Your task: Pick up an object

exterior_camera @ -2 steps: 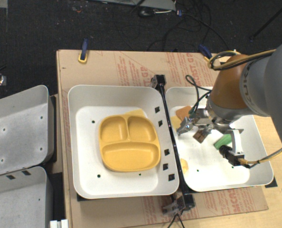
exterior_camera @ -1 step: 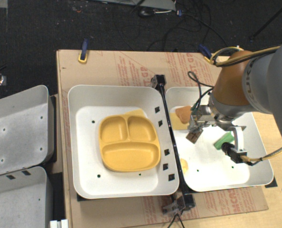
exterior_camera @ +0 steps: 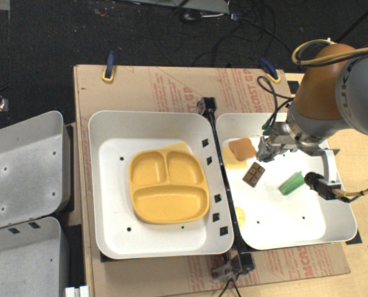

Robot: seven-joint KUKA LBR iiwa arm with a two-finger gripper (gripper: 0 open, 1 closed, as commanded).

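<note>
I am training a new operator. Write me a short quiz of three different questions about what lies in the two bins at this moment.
1. True or false: the yellow divided plate lies in the left bin.
2. Which thing in the right bin lies nearest the gripper? A) green block B) tan square piece C) the plate
3. Fill in: the dark brown waffle piece lies between the tan square piece and the ______ block.

Key: 1 true; 2 B; 3 green.
</note>
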